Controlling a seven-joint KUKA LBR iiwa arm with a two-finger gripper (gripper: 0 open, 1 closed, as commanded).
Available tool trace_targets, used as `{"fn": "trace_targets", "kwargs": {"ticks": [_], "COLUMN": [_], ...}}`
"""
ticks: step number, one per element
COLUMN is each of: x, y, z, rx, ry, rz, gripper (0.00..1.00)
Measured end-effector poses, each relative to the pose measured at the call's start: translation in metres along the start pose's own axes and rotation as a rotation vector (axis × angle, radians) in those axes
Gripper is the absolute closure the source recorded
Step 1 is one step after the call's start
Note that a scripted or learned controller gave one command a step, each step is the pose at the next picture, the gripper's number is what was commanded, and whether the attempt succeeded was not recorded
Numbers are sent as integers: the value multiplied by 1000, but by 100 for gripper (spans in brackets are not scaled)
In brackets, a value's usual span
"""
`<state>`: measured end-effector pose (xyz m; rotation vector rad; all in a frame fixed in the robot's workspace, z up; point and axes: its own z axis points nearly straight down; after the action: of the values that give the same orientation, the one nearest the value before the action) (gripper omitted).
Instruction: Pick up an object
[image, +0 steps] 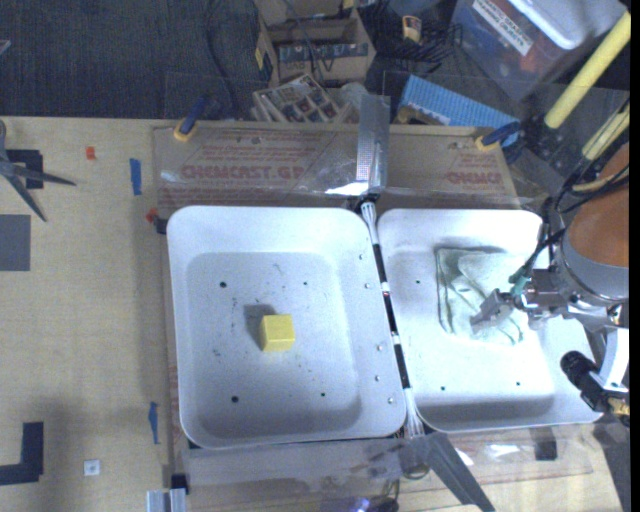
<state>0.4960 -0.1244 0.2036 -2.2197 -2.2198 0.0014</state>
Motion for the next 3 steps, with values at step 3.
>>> {"fn": "trace_targets", "kwargs": {"ticks": [3], "x": [22], "y": [61], "z": [110], "rx": [-3], "ry": [-1], "rz": [690], "gripper": [0]}}
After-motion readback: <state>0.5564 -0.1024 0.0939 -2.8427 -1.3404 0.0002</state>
